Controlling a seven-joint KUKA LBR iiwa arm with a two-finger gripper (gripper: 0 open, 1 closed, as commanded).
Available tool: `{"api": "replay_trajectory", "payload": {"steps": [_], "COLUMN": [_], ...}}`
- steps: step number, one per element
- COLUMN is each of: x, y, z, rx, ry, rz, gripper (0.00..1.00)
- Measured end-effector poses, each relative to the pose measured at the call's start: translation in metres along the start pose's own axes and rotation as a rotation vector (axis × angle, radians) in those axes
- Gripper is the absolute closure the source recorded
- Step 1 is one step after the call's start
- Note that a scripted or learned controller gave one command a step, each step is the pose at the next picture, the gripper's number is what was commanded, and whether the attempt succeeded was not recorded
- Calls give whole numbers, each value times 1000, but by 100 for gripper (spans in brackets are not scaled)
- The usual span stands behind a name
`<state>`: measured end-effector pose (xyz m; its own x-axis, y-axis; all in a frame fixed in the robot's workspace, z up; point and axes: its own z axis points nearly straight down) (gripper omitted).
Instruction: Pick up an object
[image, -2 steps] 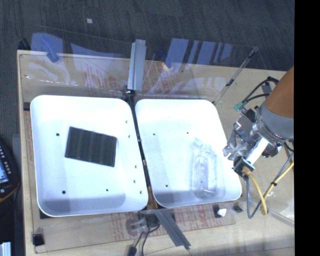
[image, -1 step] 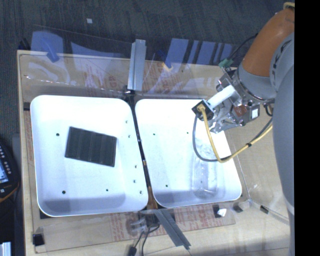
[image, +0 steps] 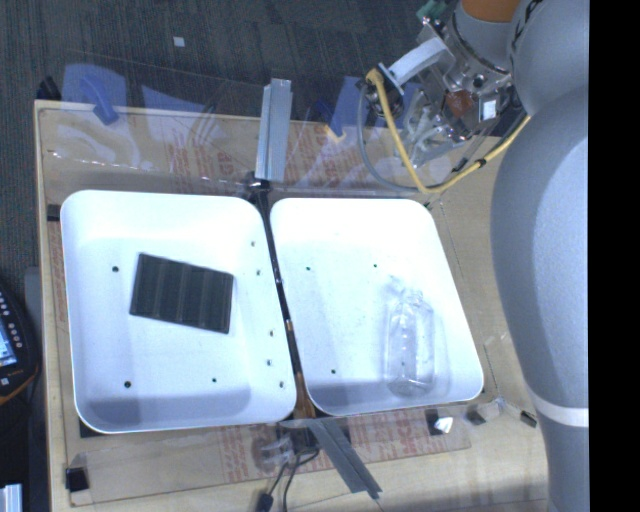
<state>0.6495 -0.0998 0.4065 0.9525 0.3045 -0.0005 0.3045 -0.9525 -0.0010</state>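
A clear plastic bottle (image: 409, 340) lies on its side in the right bin (image: 330, 250), toward that bin's near right corner. A dark ribbed rectangular pad (image: 182, 292) lies flat in the left bin (image: 90, 240). My gripper (image: 432, 120) hangs above the far right corner of the right bin, beyond its rim, well away from both objects. Cables and metal parts crowd around it.
A yellow cable (image: 400, 150) loops under the wrist near the right bin's far edge. An upright metal bar (image: 273, 130) stands behind the divide between the bins. The arm's grey body (image: 545, 250) runs down the right side of the bench.
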Motion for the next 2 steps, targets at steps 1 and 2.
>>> {"api": "replay_trajectory", "payload": {"steps": [1, 2], "x": [-59, -66], "y": [88, 92], "z": [-35, 107], "rx": [0, 4], "ry": [0, -4], "rz": [-16, 66], "gripper": [100, 100]}}
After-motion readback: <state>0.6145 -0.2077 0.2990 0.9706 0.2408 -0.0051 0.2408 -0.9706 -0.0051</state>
